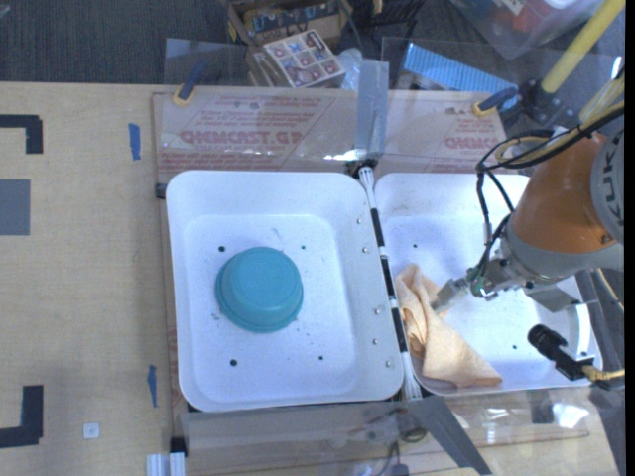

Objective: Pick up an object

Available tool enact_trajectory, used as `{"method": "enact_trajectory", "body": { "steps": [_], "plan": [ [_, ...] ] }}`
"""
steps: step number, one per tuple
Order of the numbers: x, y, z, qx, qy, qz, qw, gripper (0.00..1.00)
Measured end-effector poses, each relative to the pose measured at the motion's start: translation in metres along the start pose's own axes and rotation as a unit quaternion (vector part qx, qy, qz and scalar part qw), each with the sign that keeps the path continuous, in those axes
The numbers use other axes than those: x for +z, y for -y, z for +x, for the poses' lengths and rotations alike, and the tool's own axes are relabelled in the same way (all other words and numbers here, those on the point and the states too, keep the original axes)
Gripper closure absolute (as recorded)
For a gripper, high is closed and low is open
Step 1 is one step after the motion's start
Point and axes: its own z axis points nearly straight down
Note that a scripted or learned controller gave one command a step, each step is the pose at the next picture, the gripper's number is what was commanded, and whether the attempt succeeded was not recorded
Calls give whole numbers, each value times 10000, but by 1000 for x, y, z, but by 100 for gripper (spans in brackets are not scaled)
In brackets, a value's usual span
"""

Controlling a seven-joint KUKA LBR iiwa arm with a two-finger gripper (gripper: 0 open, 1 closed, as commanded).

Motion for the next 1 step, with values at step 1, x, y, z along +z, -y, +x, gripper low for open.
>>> {"method": "enact_trajectory", "body": {
  "steps": [1],
  "plan": [
    [25, -47, -14, 600, 20, -38, 9982, 0]
  ]
}}
